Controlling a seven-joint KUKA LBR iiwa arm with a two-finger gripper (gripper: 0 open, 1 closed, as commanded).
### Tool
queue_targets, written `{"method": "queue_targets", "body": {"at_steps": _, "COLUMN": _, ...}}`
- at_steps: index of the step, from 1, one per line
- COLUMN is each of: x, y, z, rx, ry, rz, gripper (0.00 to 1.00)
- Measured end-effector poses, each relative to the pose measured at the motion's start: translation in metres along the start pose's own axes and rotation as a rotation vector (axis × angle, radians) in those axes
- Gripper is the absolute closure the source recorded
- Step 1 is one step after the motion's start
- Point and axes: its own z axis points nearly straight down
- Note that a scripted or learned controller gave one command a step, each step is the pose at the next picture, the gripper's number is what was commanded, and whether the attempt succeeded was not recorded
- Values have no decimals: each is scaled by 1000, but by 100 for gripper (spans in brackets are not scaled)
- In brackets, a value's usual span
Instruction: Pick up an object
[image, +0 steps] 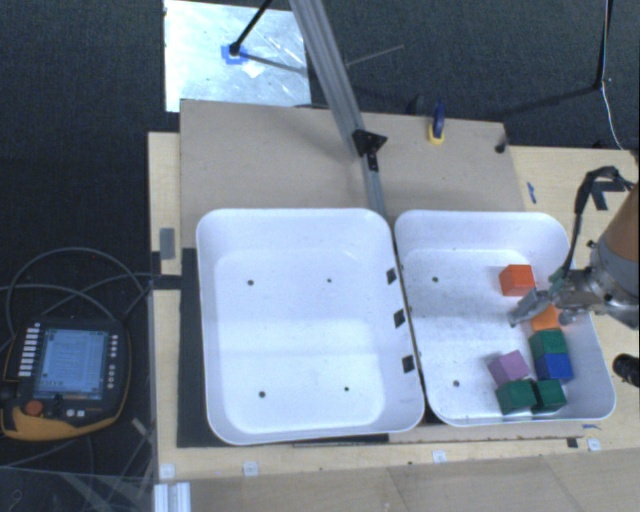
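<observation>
Arm: enters from the right edge, wrist over the right bin (480, 240)
Gripper (537, 308): low over the bin's right side, just beside an orange block (546, 320) – whether the jaws are parted or closed on it cannot be told
Second orange block (516, 279): loose, up-left of the gripper
Cluster: green blocks (548, 343), blue block (556, 366), purple block (510, 366) – packed in the near right corner
Left bin (215, 300): beside it, rims touching
</observation>
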Motion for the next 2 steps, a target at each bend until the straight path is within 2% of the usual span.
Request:
{"method": "queue_targets", "body": {"at_steps": 1, "x": 2, "y": 13, "z": 50, "rx": -6, "ry": 5, "rz": -4, "gripper": 0}}
{"method": "queue_targets", "body": {"at_steps": 2, "x": 7, "y": 15, "z": 81, "rx": -4, "ry": 7, "rz": -7, "gripper": 0}}
